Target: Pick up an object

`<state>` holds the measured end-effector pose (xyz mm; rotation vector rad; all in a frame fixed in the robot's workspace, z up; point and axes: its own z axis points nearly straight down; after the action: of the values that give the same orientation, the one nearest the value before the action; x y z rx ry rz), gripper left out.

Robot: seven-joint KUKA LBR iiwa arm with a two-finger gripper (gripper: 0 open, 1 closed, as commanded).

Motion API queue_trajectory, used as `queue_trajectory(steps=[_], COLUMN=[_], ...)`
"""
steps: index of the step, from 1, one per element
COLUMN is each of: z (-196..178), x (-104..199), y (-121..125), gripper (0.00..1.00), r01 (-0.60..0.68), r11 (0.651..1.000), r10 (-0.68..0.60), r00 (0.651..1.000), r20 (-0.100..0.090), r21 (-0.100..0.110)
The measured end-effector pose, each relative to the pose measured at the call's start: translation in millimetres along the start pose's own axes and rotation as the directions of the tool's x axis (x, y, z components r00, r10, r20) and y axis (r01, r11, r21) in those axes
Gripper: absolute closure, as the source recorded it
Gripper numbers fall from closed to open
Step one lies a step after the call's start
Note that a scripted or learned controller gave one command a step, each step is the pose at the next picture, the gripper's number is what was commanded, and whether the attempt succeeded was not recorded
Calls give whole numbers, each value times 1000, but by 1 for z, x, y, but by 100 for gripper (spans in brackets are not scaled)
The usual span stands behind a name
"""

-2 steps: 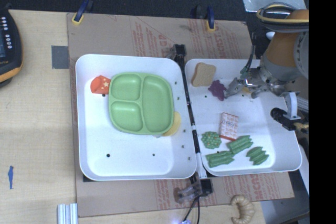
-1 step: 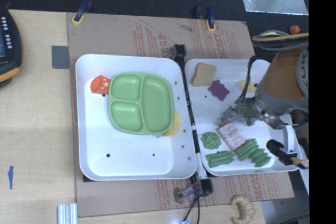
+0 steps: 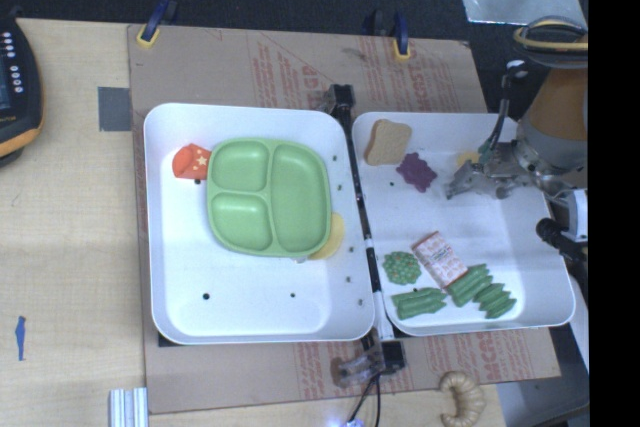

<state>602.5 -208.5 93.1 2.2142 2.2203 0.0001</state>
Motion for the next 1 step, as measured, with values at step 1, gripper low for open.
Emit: queue_trajectory(steps=[1], z=[0], x=[-4], y=[56], gripper=[0], r01=[3], r11=[1000], r10=[-3], r00=[1000], r20=[-2], r21=[0])
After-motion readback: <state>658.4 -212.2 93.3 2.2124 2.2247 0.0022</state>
